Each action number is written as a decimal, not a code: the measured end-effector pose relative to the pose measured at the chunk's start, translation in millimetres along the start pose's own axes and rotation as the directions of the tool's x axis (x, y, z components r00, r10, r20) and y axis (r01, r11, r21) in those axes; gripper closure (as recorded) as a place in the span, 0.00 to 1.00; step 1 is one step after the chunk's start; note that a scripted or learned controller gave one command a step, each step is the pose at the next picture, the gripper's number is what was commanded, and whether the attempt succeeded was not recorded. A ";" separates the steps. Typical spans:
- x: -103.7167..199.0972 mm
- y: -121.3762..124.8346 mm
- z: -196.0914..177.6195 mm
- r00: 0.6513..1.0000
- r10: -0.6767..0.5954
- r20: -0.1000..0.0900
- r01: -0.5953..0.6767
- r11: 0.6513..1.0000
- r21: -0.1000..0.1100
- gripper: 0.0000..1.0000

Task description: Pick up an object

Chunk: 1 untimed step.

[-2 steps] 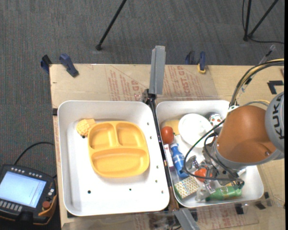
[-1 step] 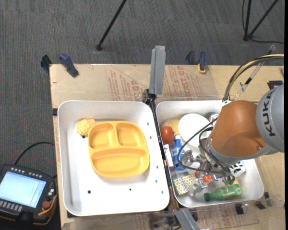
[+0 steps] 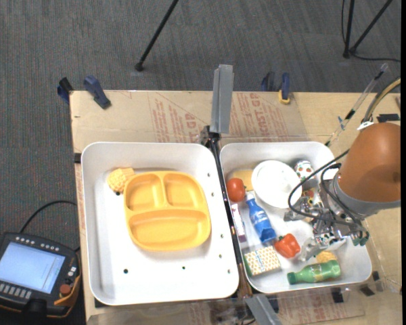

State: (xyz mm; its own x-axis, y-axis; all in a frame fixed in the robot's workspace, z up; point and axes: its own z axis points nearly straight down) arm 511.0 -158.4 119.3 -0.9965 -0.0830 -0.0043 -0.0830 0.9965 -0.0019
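Bottle (image 3: 314,273) of green with a yellow-and-red label, too small to read, lies on its side along the near wall of the right bin (image 3: 363,266). Just beyond it in that bin the gripper (image 3: 325,244) hangs low over a small yellow piece (image 3: 326,256); whether it grips anything cannot be made out. Left of the gripper sit a red pepper (image 3: 288,245) and a checkered white-and-yellow block (image 3: 262,260); its print is illegible. Farther back in the right bin lie a blue bottle (image 3: 260,221) with a white label that cannot be read, a red tomato (image 3: 235,189), a white plate (image 3: 277,183) and a small patterned cup (image 3: 303,169). Left of the right bin, the left bin (image 3: 98,269) holds a yellow divided tray (image 3: 167,209) with a yellow waffle-like toy (image 3: 119,178) at its far left corner. Beyond the right bin, the cardboard bench top (image 3: 176,117) shows mirrored red lettering, unreadable.
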 end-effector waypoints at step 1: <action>-7.7 55.1 28.4 0.990 -0.144 0.000 0.144 0.990 0.012 0.00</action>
State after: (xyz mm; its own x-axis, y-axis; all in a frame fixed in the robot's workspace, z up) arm 514.2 -102.9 90.8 -0.9742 -0.2256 -0.0042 -0.2255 0.9741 -0.0145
